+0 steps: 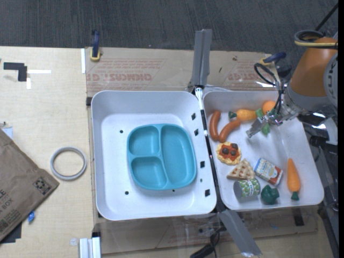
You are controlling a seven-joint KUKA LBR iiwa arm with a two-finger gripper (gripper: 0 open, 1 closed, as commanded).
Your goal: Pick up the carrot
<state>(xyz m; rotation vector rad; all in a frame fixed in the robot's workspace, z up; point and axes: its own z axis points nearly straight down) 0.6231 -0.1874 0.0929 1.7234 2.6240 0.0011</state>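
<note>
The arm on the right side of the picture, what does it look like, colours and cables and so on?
The arm has a rounded orange band above a grey wrist section. Dark cables loop beside it near the bin's far edge. Its gripper is small, made of grey metal.

An orange carrot with a green tip, a teal divided plate, white bins, two red-orange sausages.

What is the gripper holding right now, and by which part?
Nothing that can be seen. The gripper hangs over the right bin near the sausages; the carrot lies apart by the bin's right wall.
</note>
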